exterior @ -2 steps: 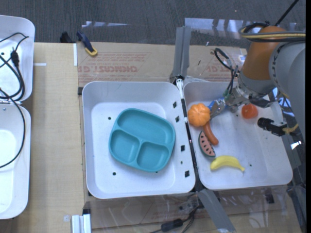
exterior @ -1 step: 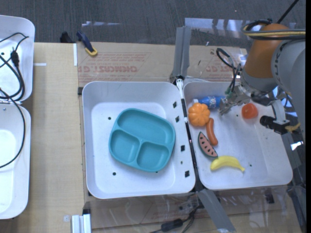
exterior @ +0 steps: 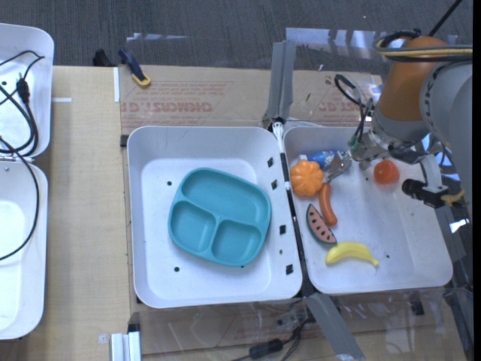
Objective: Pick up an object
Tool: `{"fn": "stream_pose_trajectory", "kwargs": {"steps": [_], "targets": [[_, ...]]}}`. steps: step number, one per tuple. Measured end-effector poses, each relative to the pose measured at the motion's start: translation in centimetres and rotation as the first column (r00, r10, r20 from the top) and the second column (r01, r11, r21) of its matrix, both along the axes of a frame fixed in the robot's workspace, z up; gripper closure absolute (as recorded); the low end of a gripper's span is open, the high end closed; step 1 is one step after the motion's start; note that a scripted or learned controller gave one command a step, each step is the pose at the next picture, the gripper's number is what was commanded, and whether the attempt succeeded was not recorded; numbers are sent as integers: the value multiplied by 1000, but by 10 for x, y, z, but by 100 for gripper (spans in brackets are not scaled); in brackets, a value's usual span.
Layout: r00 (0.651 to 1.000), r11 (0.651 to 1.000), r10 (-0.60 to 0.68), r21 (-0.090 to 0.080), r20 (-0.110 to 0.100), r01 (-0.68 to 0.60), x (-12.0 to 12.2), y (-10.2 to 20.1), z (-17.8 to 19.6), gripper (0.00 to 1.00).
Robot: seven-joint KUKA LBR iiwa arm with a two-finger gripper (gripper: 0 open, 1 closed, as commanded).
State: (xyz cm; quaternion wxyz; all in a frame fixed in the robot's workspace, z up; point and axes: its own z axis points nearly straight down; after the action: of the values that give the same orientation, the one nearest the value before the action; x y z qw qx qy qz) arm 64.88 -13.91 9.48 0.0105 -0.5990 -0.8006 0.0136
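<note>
Gripper low over the toy food in the right bin (exterior: 421,273)

Nearest lies a smooth yellow banana (exterior: 351,253), then a watermelon slice (exterior: 320,225) and an orange sausage (exterior: 328,204). A ribbed orange pumpkin (exterior: 307,177) sits just left of the gripper (exterior: 338,165), whose metal fingers stand slightly apart, gripping nothing. A round tomato (exterior: 385,171) lies to its right. In the left bin (exterior: 146,277), a teal divided plate (exterior: 219,216).

The right bin (exterior: 421,269) holds toy foods: an orange pumpkin (exterior: 306,177) at far left, a blue item (exterior: 322,158) beyond it, a sausage (exterior: 328,204), a melon slice (exterior: 319,225), a banana (exterior: 351,253) nearest, and a tomato (exterior: 385,171) far right.
</note>
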Motion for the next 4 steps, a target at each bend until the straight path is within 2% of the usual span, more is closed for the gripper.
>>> {"fn": "stream_pose_trajectory", "kwargs": {"steps": [1,2,3,4], "targets": [[1000,1000,0,-1,-1,0,0,0,8,100],[1000,1000,0,-1,-1,0,0,0,8,0],[998,999,53,4,36,-53,8,34,-2,0],[998,999,51,3,27,-51,5,32,5,100]]}}
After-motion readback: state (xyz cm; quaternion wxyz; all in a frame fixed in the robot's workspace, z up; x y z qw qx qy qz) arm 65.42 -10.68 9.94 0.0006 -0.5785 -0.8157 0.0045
